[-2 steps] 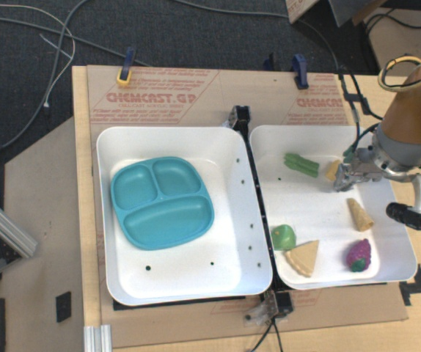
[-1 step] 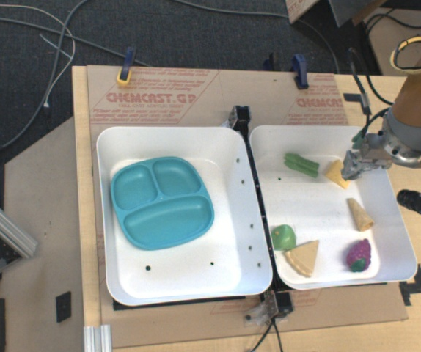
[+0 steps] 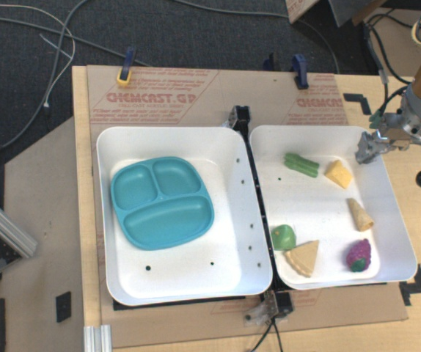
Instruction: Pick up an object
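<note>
The right bin (image 3: pixel 386 196) holds several toy foods: a green bean pod (image 3: pixel 301 165), a yellow cheese wedge (image 3: pixel 339 174), a tan cone (image 3: pixel 360 215), a green apple (image 3: pixel 283 235), a tan sandwich wedge (image 3: pixel 303 257) and purple grapes (image 3: pixel 358 255). My gripper (image 3: pixel 368 147) hangs at the bin's far right edge, up and to the right of the cheese wedge, apart from it. Nothing shows between its tips.
The left bin (image 3: pixel 115 152) holds a teal divided plate (image 3: pixel 162 201). Blue clamps (image 3: pixel 127 64) (image 3: pixel 301 72) pin the cardboard at the back. Cables lie on the dark floor at the upper left.
</note>
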Motion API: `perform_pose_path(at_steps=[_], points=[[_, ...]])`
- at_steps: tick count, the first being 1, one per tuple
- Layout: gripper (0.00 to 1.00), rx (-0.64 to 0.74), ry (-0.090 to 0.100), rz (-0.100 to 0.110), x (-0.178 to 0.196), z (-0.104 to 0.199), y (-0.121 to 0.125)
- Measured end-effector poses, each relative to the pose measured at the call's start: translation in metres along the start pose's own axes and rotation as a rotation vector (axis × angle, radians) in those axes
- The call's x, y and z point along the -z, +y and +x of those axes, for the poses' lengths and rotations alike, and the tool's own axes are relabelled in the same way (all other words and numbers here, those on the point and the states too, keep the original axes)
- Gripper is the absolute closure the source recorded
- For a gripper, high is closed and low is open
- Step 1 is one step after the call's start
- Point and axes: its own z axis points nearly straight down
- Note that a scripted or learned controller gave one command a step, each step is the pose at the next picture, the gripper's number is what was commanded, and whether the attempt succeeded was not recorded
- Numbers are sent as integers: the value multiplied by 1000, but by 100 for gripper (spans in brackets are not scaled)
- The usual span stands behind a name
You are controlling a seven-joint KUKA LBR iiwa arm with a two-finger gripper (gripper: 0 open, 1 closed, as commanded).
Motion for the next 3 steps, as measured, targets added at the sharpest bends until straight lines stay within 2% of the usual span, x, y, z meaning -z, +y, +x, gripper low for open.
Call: perform_pose_path(at_steps=[1, 3], points=[[100, 0, 2, 3, 16, 0, 1], [100, 4, 7, 9, 30, 108, -9]])
